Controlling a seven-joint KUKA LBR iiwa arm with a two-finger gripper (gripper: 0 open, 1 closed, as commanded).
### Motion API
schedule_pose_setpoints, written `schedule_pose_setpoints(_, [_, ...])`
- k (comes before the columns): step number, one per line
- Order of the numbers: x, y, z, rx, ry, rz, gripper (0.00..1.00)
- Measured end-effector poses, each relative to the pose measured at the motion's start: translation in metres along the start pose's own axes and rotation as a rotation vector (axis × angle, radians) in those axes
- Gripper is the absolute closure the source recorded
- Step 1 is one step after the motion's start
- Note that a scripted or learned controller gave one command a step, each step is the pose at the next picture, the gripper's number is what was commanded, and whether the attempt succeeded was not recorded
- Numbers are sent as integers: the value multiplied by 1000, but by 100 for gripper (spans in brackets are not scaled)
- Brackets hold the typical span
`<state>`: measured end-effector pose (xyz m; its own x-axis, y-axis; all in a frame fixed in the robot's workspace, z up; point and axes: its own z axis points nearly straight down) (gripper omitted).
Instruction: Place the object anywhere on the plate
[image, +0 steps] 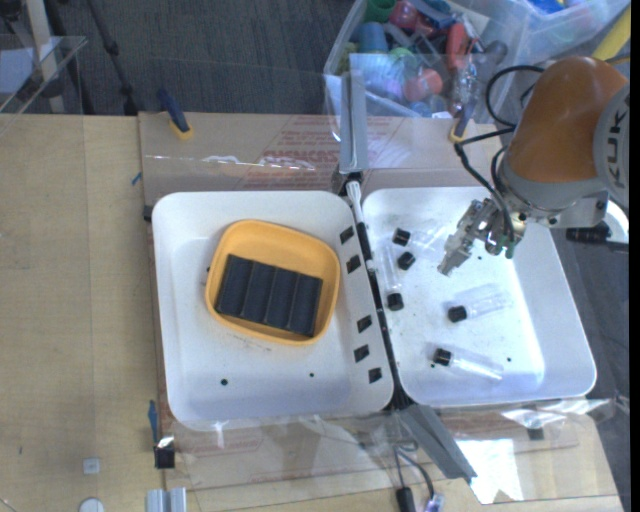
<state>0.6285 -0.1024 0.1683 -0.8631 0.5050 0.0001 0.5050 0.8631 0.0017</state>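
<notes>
clear vial (468, 364) with black cap, lying flat

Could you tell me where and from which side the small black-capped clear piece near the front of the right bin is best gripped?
Probably across the clear tube, from straight above: it lies flat, pointing right from its black cap, with bare bin floor around it.

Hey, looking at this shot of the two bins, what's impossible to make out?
- End effector, camera view: too small and blurred to tell its finger state.
- Small black pieces in the right bin: too tiny to identify.
- Clear tubes: nearly vanish against white.
- Box of toys: cut off by the top edge.
</notes>
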Motion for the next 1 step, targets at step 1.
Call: schedule_pose_setpoints(1, [-30,-8,-11,-1,-6,-49,100])
